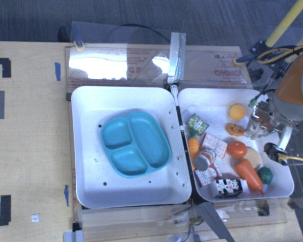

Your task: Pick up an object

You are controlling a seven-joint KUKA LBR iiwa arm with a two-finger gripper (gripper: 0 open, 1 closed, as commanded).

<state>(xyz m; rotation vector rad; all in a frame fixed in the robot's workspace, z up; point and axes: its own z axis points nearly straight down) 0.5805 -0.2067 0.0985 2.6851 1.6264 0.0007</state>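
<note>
My gripper [256,127] hangs low over the right part of the right bin [285,188], under the grey wrist with its orange band [294,82]. Just left of it lie an orange ball [236,111] and a small flat orange piece [236,129]. Below the gripper rest a red tomato [237,149], a beige round piece [254,158], a carrot [248,174] and a dark green piece [265,175]. I see nothing lifted off the bin floor.
The right bin's left half holds a green-white box [197,123], an orange piece [193,146], a pink-white packet [213,146], a can [204,160] and a black-white carton [228,186]. The left bin [86,135] bears a blue divided plate [135,142]. Cables [272,54] hang at the back right.
</note>
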